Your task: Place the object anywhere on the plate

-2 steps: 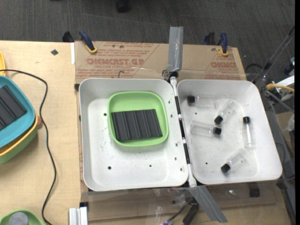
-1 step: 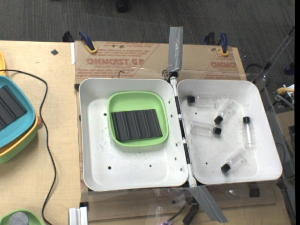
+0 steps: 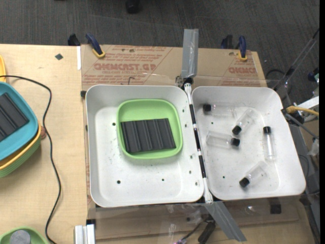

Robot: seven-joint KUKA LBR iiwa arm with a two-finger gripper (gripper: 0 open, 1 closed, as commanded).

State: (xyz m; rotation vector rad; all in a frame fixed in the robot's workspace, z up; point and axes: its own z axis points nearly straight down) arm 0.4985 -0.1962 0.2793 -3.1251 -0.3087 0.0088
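Grey carpet floor | wooden bench | green plate in left bin

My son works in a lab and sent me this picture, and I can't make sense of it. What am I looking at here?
This is a robot's workbench, photographed by one fixed camera above it, looking down at a slant. Two shallow white bins sit side by side on cardboard. The left bin holds a green plate with a dark ribbed mat lying on it. The right bin holds several small clear tubes with black caps, scattered and lying on their sides, such as one tube near the right wall and another near the front. The job is to put one on the plate; none is there yet. On the wooden table at left are stacked coloured trays and a black cable.
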